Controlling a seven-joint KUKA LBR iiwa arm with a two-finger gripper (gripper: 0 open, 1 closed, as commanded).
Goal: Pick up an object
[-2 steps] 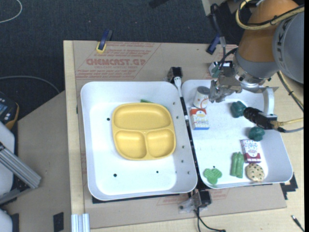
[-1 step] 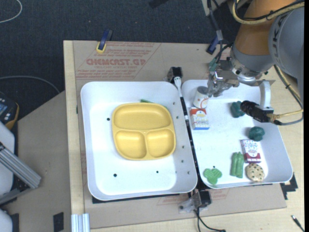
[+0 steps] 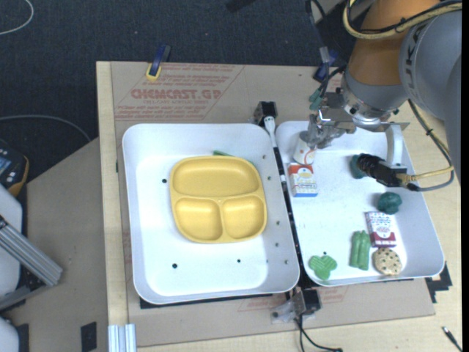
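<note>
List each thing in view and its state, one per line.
Hand: low over the right bin's back left corner.
Carton: lying flat, just below the hand.
Yellow tray: upright in the left bin.
Cookie: flat, near front edge.
Green block: lying down.

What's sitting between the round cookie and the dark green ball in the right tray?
In the camera view, a small red-and-white packet lies between the cookie and the green ball.

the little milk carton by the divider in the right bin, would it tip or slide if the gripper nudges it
The milk carton looks like a small, light box, so a nudge would probably slide it across the smooth right bin. It seems to lie flat, so tipping looks unlikely.
</note>
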